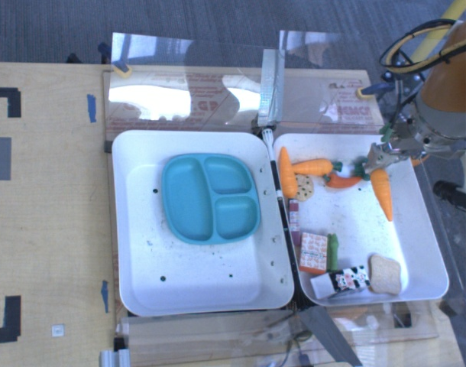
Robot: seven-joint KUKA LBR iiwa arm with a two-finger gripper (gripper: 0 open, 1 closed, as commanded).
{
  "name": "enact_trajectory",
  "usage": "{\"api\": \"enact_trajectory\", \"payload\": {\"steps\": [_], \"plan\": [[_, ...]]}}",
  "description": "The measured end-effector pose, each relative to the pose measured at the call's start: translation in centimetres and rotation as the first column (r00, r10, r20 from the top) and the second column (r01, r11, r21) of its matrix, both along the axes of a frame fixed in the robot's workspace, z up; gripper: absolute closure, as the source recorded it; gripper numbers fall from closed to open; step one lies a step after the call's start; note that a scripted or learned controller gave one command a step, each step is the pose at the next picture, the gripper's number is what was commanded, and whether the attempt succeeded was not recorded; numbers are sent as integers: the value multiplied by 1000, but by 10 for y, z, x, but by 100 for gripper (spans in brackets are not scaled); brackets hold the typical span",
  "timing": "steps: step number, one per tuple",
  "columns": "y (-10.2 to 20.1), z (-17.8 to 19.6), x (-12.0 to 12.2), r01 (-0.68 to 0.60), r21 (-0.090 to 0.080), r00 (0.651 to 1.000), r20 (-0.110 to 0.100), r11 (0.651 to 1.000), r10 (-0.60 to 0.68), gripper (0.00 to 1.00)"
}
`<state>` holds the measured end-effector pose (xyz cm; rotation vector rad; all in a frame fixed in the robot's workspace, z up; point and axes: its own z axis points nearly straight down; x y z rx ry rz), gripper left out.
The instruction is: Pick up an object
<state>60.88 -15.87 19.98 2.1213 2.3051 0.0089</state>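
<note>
The right white bin point(416, 228) holds several toy foods. One orange carrot point(382, 194) lies slanted near the bin's right wall. My gripper point(380, 157) hovers just above that carrot's top end, at the bin's upper right. A second carrot point(312, 167) lies flat near the top, and a third point(286, 173) stands along the left wall. A red-orange pepper piece point(341, 180) lies between the carrots. A round cookie point(304, 189) sits beside them. I see nothing held in the gripper.
Near the right bin's front lie a printed box point(313, 251), a green pickle point(332, 251), a black-and-white carton point(344, 280) and a bread slice point(385, 274). The left bin point(141, 266) holds a teal divided plate point(211, 197). A clear wall point(271, 90) stands behind the bins.
</note>
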Motion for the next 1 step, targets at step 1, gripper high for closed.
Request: {"api": "enact_trajectory", "payload": {"steps": [1], "plan": [[77,26,56,-35,3,999,-6,999,35,100]]}}
